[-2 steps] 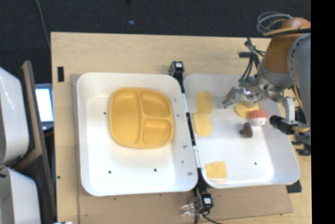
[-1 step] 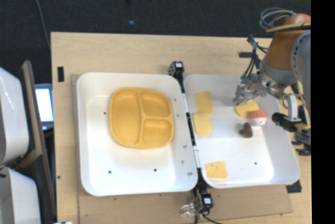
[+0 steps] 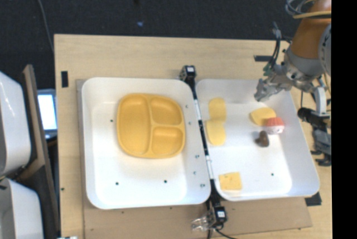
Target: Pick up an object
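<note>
**Arm poised over the right bin's far edge**

On the bench, going from the left, the left bin [image 3: 100,176] holds a yellow divided plate [image 3: 150,124] lying flat near its middle, three compartments facing up; a black clip [image 3: 189,72] sits at the far end of the seam where the two bins meet. Just right of that seam, in the right bin [image 3: 279,176], two pale yellow pieces [image 3: 216,120] lie one behind the other, close to the dividing wall; a yellow square block [image 3: 230,181] rests near the bin's near edge, well apart from them. Further right, a yellow wedge [image 3: 262,115] touches a small pink and white object [image 3: 274,125]; a small brown lump [image 3: 262,139] lies just beside both, nearer the camera. Above the far right part of this bin hangs the gripper [image 3: 268,89], beyond the yellow wedge and with nothing visible between its fingers; how wide they stand cannot be made out at this angle; the grey and orange arm [image 3: 309,37] rises behind it toward the right.
</note>
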